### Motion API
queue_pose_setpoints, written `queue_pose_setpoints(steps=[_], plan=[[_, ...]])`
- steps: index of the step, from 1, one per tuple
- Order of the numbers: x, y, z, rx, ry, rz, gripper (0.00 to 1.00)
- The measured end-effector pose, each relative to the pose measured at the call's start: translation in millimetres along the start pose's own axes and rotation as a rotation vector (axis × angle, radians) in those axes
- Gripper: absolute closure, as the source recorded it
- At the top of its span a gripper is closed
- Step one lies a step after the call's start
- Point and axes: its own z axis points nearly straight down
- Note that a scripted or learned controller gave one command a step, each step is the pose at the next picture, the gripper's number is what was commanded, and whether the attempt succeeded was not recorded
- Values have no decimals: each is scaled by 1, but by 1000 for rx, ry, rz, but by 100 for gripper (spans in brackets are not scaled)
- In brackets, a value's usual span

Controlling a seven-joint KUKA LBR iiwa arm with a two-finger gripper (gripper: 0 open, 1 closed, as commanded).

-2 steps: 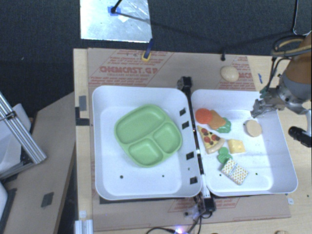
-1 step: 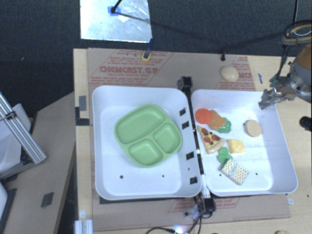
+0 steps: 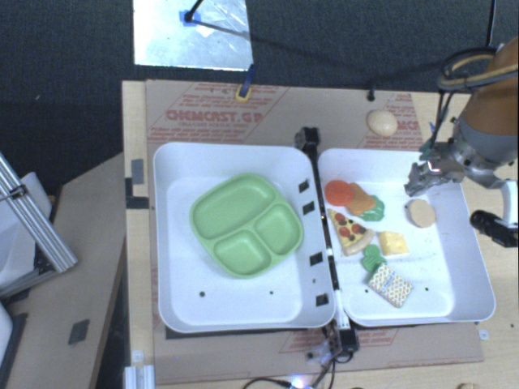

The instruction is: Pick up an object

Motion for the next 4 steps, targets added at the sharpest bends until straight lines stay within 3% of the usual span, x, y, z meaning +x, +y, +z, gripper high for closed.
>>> queue_pose_setpoints(steps=[2, 3, 4], plan=[[101, -50, -18, 0, 1, 0, 100], [146, -66, -6, 1, 1, 0, 100], [185, -96, -13, 2, 1, 0, 100]])
